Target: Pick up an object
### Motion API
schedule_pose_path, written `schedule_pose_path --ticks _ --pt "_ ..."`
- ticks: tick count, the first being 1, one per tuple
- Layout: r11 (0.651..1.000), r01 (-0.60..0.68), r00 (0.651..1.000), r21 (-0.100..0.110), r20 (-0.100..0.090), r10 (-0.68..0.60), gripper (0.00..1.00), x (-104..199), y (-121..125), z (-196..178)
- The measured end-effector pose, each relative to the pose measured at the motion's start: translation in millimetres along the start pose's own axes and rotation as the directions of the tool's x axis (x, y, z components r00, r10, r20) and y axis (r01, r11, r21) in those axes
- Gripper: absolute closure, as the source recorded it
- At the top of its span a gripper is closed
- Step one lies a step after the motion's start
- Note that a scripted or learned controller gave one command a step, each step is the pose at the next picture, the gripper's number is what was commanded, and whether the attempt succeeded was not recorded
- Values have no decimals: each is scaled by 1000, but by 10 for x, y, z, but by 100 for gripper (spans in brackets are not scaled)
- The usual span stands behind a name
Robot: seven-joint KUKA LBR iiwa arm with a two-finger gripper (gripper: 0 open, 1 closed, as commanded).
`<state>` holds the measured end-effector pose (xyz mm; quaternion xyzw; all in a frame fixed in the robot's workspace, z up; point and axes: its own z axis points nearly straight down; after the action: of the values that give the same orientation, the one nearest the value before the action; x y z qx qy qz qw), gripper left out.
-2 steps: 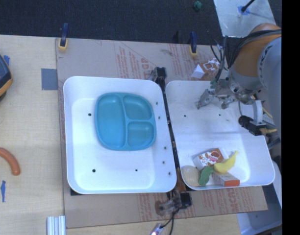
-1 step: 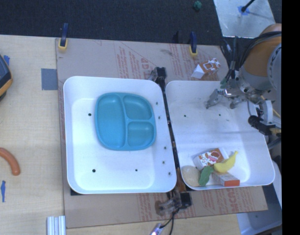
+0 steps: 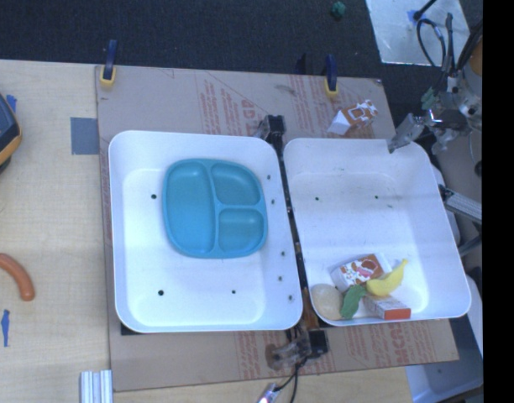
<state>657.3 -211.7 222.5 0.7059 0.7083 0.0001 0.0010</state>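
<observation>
The gripper (image 3: 406, 138) hangs over the right bin's (image 3: 358, 225) far right corner — can't tell its state. The banana (image 3: 388, 280) and the rest are jammed in the near corner — snagging a neighbor seems likely.

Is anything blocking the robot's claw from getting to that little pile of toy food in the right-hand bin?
Nothing visible does. The gripper sits at the right bin's far right corner, and the bin floor between it and the pile is bare. The banana, the small carton and the other pieces crowd the near edge, touching each other.
</observation>
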Motion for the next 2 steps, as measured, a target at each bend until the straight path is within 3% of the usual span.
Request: schedule_pose_path --ticks 1,2 --pt "1000 -1 1000 3 -2 1 0 -1 -439 -427" --pt "1000 3 1000 6 -1 -3 0 10 -90 687"
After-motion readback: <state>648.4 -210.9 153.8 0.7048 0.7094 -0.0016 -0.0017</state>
